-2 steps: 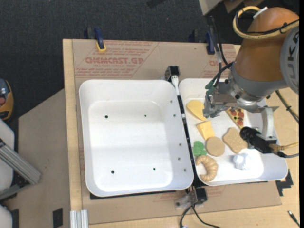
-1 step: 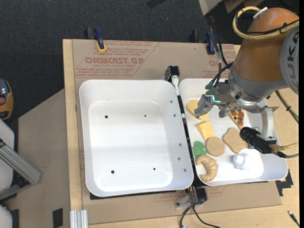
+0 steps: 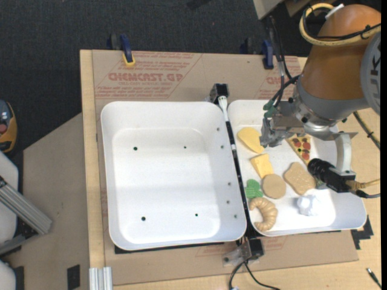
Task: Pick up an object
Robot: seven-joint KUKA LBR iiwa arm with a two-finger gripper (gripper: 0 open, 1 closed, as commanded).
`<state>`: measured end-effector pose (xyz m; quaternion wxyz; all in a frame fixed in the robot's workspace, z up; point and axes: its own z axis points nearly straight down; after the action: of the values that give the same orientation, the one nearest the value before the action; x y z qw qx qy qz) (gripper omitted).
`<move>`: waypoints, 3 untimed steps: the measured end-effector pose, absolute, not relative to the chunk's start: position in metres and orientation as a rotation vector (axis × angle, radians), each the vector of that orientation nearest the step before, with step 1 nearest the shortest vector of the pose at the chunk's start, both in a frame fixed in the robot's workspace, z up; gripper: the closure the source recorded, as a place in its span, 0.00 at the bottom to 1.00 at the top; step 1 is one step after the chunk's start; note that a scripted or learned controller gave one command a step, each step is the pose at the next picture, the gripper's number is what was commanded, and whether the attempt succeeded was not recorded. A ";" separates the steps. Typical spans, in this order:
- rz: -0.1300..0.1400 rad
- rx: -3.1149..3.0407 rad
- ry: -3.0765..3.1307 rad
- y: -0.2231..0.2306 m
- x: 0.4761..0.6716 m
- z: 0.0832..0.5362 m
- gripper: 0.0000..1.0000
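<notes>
The right bin [image 3: 338,219] holds several toy foods: a pale yellow wedge [image 3: 248,139], a yellow cheese block [image 3: 262,164], a round tan cookie [image 3: 274,186], a bread slice [image 3: 297,177], a pizza piece [image 3: 300,145], a croissant [image 3: 264,212], a green leafy piece [image 3: 253,190] and a small white crumpled object [image 3: 306,205]. My gripper [image 3: 270,133] hangs low over the upper part of this bin, just right of the pale wedge. The wrist hides its fingertips.
The left bin [image 3: 121,116] sits beside it, sharing a dark divider edge [image 3: 233,156]. Blue clamps [image 3: 126,46] hold the cardboard base at the back. A black cable connector [image 3: 329,174] hangs from the arm over the right bin.
</notes>
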<state>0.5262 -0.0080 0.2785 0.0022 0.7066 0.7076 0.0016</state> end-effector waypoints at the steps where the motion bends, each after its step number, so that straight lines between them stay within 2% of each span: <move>1: 0.004 2.218 2.220 -0.008 0.526 0.278 0.00; 2: -0.011 2.231 2.221 -0.046 0.537 0.179 0.00; 3: 0.004 2.217 2.216 -0.071 0.594 0.185 0.00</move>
<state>0.5945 -0.0713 0.1852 0.0033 0.7073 0.7069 0.0012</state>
